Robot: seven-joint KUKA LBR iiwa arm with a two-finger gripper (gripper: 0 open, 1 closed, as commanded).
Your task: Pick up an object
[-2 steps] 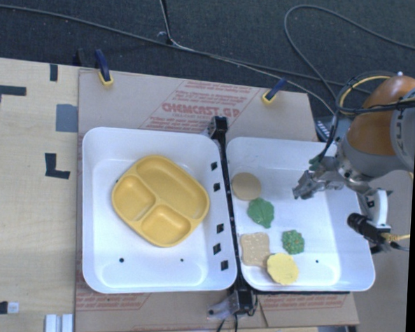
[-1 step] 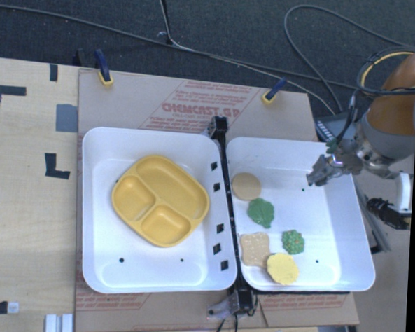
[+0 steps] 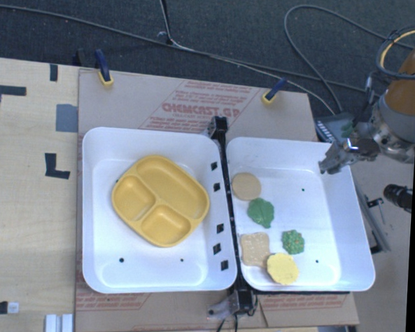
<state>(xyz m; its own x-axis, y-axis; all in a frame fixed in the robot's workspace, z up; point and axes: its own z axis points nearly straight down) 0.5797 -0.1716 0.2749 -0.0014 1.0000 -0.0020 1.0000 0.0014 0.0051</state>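
The gripper (image 3: 332, 162) is hovering at the upper right corner of the right bin (image 3: 333, 226), holding nothing, well apart from the food pieces; whether it is released or clenched cannot be told. It is likely sitting off to the side so the camera is getting a clear look at the targets. Those are clustering along the bin's left wall: a tan disc (image 3: 246, 186), a green leaf (image 3: 261, 212), a cracker (image 3: 255, 247), a small green floret (image 3: 293, 241) and a yellow disc (image 3: 282, 268) touching the cracker. The left bin (image 3: 96, 260) is holding a yellow tray (image 3: 160, 200), lying slantwise.
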